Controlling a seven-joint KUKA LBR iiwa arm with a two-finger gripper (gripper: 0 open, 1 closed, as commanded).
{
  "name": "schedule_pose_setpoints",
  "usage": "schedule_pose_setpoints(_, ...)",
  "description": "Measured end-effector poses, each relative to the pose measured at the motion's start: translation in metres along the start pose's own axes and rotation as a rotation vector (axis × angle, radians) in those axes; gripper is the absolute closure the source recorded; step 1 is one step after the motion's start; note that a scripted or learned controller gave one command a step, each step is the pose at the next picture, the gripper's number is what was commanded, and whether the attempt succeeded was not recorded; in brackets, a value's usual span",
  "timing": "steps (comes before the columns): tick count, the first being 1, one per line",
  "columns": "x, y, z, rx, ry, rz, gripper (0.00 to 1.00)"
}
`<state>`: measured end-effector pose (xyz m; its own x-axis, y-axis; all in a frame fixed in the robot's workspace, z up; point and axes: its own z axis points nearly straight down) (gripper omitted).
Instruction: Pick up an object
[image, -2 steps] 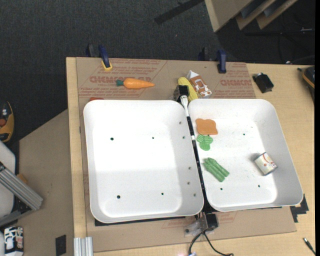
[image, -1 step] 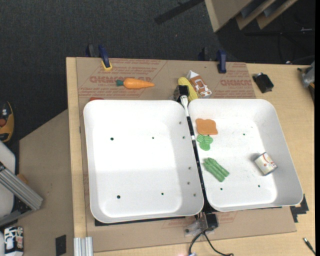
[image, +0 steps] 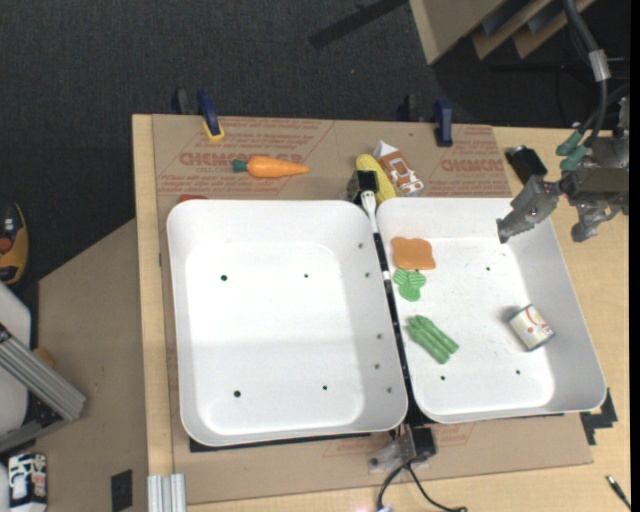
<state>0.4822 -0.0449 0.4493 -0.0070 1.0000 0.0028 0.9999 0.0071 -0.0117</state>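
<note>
Hovering over the far right corner of the right bin (image: 560, 300): gripper (image: 552, 218), fingers spread wide, one grey finger (image: 524, 212) slanting down over the bin's rim, the other out past the bin's right edge; nothing between them

Right bin taken as landmark for all places:
- inside, against its left wall, far half: flat orange piece (image: 412, 253), a small round green piece (image: 410, 284) touching its near edge
- inside, left of centre, nearer the camera than those two: long green vegetable (image: 433, 338), lying on a slant
- inside, near its right wall, about mid-length: small white and grey canister (image: 530, 327), tipped on its side, well apart from the gripper
- touching its left wall, side by side: left bin (image: 200, 300), white, four dark dots on its floor
- beyond its far left corner, on the brown board (image: 330, 140): yellow piece (image: 372, 172), orange and white packet (image: 400, 172) just beside it
- further left along the same board, behind the left bin: carrot (image: 272, 167), lying flat
- at the board's far edge: two blue clamps (image: 210, 115), one above each bin
</note>
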Motion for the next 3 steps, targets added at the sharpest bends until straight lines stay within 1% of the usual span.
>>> schedule_pose_setpoints(1, -0.004, 0.002, -0.016, -0.016, -0.004, 0.006, 1.0)
schedule_pose_setpoints(2, 0.072, -0.003, 0.103, 0.002, -0.001, 0.0, 1.0)
schedule_pose_setpoints(3, 0.117, -0.002, -0.033, -0.029, 0.002, 0.0, 1.0)
